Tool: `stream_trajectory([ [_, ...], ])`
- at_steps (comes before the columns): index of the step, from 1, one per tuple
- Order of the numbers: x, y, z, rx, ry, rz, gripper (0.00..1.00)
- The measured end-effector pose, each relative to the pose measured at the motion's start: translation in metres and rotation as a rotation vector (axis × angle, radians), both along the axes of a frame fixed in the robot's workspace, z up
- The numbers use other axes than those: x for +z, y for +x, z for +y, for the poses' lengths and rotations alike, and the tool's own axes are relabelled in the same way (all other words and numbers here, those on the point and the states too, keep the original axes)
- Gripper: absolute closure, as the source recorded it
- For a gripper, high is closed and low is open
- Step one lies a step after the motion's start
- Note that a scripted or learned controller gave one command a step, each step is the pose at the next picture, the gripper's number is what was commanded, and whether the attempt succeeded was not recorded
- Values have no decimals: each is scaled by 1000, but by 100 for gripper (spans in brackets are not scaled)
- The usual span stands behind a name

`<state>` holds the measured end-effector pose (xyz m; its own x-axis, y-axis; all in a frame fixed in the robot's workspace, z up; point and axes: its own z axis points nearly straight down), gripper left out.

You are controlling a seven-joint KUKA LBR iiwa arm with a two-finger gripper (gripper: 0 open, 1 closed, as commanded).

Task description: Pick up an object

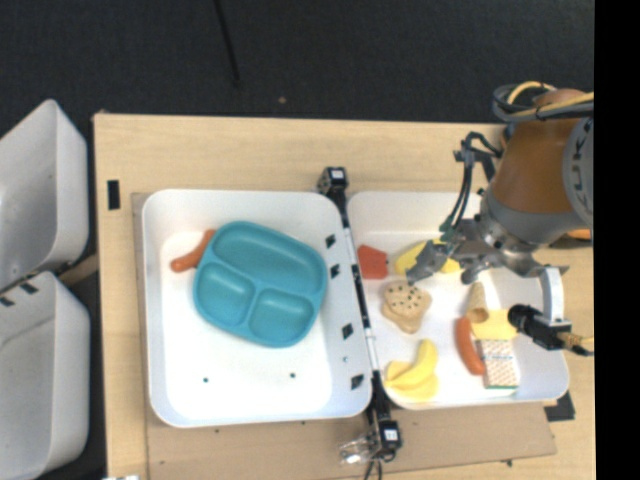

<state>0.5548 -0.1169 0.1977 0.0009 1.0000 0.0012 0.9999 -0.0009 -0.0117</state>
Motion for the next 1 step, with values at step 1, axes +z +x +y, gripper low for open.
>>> stream_trajectory([
  [1,5,2,0,3,-1,-9,0],
])
